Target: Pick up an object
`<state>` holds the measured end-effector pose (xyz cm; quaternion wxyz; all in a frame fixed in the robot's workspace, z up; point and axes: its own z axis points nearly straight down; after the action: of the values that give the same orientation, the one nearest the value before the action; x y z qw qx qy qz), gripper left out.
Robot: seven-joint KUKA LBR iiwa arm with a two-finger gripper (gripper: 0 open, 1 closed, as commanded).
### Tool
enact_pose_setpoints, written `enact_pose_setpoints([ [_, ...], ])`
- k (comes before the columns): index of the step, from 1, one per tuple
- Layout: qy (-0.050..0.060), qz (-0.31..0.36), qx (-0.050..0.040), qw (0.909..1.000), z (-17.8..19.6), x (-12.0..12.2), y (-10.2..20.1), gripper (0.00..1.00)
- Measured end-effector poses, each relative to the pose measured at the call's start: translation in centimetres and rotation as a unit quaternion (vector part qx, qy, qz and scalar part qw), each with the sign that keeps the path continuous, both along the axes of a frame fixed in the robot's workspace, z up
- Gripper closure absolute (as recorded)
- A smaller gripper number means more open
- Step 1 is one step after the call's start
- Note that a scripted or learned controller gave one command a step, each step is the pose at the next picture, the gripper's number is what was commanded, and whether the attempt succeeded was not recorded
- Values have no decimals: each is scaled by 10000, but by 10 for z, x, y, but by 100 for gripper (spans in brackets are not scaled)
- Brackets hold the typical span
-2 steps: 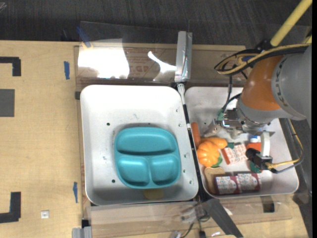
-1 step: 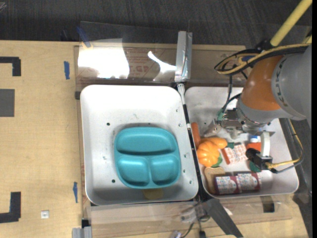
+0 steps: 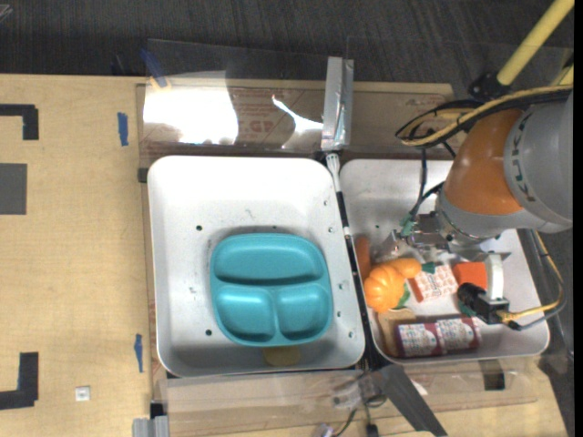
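Low over the right bin (image 3: pixel 383 185), the gripper (image 3: pixel 421 237) hangs just above the clutter there; whether it is released or clenched cannot be told from this angle. Just beside and below it sits a small orange pumpkin (image 3: pixel 386 283), touching a red-and-white carton (image 3: pixel 434 284). A red-labelled can (image 3: pixel 437 336) lies on its side along the bin's near wall, and an orange block (image 3: pixel 471 272) shows under the wrist. In the left bin (image 3: pixel 182 198) rests a teal divided plate (image 3: pixel 271 286), well apart from the arm.
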<state>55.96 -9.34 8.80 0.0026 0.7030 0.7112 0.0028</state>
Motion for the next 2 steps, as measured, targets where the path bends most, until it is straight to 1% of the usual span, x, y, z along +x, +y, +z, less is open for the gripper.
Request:
enact_pose_setpoints([
  [1, -5, -27, 2, 10000, 0, -34, 1, 0],
  [2, -18, 1301, -16, 9915, 0, -55, -5, 0],
])
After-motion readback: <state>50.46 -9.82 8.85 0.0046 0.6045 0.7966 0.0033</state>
